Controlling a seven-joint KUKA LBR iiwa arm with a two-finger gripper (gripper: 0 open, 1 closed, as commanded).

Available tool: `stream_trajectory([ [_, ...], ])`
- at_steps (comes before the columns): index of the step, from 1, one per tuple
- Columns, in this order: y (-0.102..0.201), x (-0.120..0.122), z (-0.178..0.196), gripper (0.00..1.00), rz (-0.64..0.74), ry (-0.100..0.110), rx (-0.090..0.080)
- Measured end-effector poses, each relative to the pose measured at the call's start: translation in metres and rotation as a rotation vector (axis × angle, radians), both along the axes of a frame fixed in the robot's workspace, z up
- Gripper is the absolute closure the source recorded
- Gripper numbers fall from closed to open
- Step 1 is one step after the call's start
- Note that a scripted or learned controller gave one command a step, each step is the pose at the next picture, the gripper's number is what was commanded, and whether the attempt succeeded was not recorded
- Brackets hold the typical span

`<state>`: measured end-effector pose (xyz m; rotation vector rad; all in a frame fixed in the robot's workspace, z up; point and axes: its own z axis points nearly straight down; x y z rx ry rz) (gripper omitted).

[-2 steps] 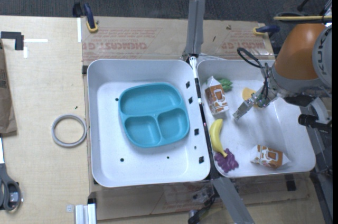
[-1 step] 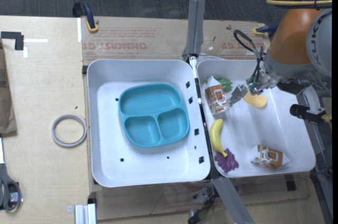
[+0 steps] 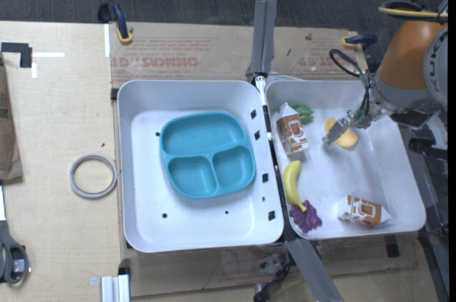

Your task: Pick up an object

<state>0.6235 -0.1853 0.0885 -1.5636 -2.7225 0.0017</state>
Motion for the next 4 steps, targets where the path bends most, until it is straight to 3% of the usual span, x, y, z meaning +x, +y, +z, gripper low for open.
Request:
stream_trajectory([
  [1, -0.020, 0.036, 0.002, 0.00, 0.172, -0.002, 0.000],
  [2, -0.027, -0.011, 0.001, 0.00, 0.053, -0.001, 0.001],
  [3, -0.028, -0.011, 0.008, 1.00, 0.050, -0.001, 0.002],
  [4, -0.028, -0.011, 0.008, 0.00, 0.050, 0.000, 0.002],
])
